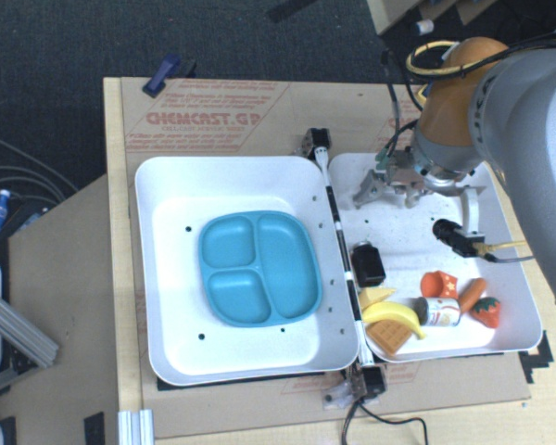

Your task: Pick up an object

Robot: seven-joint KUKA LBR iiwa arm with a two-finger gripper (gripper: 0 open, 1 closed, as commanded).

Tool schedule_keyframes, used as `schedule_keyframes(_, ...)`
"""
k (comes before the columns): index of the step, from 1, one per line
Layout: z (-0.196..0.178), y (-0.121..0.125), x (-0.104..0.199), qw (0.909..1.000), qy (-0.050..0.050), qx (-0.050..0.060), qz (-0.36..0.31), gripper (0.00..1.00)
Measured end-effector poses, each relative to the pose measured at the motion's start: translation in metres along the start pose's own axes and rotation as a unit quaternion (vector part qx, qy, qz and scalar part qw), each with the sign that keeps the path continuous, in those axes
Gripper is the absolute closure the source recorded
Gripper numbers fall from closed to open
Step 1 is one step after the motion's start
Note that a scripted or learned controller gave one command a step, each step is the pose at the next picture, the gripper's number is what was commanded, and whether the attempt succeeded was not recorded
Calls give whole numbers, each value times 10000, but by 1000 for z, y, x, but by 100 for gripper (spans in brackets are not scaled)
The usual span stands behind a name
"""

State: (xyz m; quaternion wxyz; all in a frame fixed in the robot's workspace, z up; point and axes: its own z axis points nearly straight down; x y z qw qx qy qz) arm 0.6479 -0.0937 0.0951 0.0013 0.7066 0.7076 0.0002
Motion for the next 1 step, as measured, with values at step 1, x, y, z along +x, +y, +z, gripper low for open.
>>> schedule_keyframes(1,11,-53,-19,10000,10,27,14,0)
